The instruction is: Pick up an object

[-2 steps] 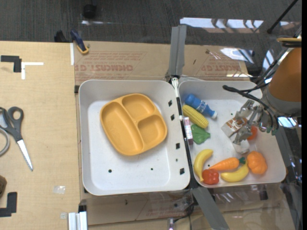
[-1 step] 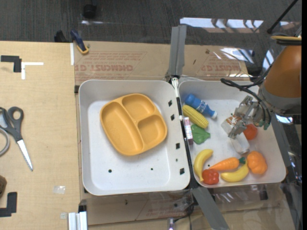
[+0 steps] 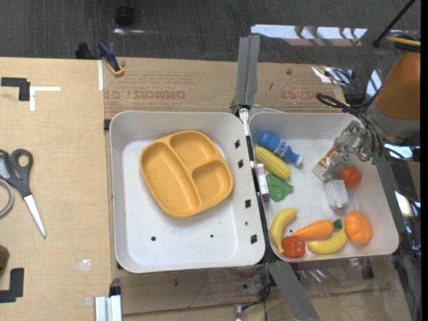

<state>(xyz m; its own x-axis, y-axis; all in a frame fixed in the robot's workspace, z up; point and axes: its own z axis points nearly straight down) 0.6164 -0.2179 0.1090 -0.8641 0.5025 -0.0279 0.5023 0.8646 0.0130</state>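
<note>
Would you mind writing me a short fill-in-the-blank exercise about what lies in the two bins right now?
1. The yellow divided plate lies in the ____ bin of the view.
2. The plate has ____ compartments.
3. The corn cob lies beside a ____ bottle.
4. The gripper hovers next to a red ____ in the right bin.

Missing words: left; three; blue; tomato
</note>
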